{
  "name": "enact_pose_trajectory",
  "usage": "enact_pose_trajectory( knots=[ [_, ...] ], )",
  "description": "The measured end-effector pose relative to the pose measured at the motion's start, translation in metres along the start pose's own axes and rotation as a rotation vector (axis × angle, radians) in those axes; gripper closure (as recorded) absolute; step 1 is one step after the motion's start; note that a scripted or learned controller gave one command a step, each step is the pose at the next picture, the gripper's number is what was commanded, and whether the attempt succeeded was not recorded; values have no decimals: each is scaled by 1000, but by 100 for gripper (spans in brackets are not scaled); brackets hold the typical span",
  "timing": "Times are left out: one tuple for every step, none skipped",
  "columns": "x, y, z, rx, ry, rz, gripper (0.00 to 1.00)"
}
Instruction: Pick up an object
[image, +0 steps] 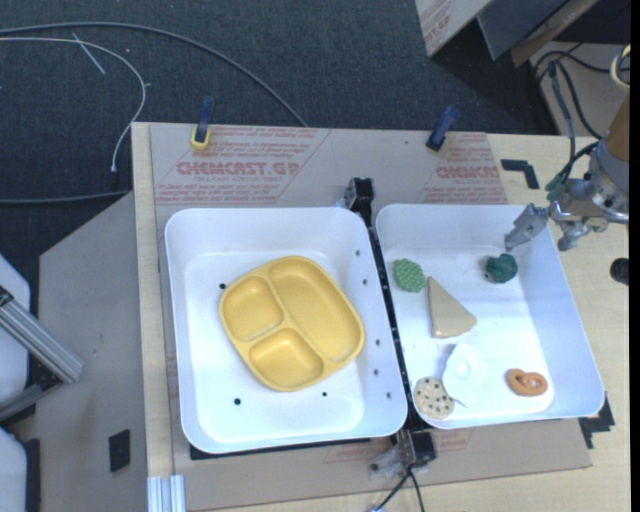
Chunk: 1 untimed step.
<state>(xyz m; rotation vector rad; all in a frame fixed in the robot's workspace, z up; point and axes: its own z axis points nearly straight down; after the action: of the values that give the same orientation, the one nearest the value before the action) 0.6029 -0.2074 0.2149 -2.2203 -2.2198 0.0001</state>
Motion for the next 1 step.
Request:
enact_pose_trajectory(
  knots=[
    [3, 0, 63, 6, 2, -1, 0]
  ],
)
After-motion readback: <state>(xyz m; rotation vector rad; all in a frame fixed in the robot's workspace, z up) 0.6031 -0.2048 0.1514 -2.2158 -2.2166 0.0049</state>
